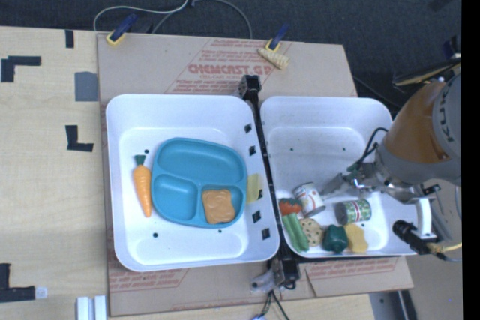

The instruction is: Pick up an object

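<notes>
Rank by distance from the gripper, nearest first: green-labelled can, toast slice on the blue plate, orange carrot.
From the gripper, in the right bin:
1. Green-labelled can, right bin, just below the gripper.
2. Toast slice, left bin, in the blue divided plate's lower right compartment.
3. Orange carrot, left bin, beside the plate's left edge.

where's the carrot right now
The carrot lies in the left bin, on the bin floor just left of the blue plate, leafy end pointing toward the far wall.
</notes>
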`<state>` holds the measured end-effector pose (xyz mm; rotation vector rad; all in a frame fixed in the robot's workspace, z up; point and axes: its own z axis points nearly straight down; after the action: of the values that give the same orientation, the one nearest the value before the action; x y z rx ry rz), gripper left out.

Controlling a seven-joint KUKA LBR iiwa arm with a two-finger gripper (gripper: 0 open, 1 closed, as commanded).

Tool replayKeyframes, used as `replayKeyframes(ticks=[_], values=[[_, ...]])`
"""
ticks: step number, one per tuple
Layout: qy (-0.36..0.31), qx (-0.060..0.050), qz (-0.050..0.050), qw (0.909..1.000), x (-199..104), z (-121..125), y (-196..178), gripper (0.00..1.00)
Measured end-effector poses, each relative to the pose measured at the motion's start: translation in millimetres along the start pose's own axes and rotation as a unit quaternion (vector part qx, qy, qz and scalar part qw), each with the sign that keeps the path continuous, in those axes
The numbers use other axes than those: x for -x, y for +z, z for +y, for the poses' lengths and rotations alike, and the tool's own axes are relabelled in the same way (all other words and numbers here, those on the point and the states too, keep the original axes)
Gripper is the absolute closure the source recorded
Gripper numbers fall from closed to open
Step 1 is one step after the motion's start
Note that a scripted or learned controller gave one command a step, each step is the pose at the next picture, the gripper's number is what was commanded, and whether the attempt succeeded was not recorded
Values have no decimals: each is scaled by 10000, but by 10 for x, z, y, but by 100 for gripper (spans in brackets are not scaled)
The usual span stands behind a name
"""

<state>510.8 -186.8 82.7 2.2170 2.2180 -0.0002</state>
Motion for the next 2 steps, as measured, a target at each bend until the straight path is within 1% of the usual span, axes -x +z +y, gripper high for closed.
replayKeyframes(ticks=[1, 2], values=[[2, 20, 10, 10000, 382, -248, -47, 0], [6, 33, -21, 10000, 393, -240, -150, 100]])
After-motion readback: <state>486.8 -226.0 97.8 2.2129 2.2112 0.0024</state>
